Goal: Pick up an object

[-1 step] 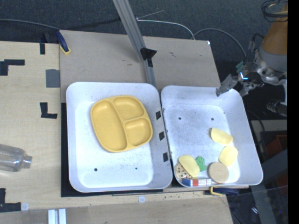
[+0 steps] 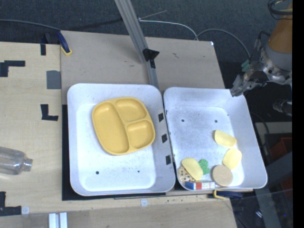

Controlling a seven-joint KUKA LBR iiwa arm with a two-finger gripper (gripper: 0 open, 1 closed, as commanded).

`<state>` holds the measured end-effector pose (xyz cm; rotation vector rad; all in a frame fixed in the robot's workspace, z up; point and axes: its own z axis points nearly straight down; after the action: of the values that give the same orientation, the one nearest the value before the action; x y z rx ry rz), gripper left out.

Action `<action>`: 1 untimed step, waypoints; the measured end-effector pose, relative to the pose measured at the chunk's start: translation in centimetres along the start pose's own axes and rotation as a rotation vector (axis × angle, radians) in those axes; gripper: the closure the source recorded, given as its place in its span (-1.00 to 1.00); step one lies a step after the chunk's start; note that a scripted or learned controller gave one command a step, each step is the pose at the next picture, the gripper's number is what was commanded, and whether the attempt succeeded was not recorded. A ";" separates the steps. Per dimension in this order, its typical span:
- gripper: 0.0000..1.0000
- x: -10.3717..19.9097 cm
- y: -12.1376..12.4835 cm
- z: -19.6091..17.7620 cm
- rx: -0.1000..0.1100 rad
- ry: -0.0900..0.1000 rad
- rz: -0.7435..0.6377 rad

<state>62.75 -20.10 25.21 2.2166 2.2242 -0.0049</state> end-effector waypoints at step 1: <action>1.00 5.3 -2.3 8.1 0.009 0.006 0.000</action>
<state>60.46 -14.88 17.12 2.2238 2.2321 -0.0080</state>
